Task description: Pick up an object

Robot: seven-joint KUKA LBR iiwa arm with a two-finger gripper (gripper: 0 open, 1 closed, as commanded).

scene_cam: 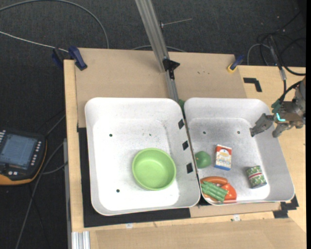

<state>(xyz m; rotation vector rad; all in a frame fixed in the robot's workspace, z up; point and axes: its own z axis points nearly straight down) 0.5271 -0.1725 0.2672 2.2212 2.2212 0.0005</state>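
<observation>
Tool (268, 127) spread open above right bin (272, 160).

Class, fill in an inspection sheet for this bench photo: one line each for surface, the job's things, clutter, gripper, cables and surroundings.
Surface: wooden bench bearing a left bin and a right bin, side by side.
Job's things: green bowl in the left bin; in the right bin a green ball, a red-and-white carton, a small green can and a red-and-green item at the near edge.
Clutter: blue clamp and yellow clamp on the far bench edge.
Gripper: gripper above the right bin's far right edge, jaws apart, holding nothing.
Cables: loose cables on the floor.
Surroundings: handheld control pendant at left; metal pole.
</observation>
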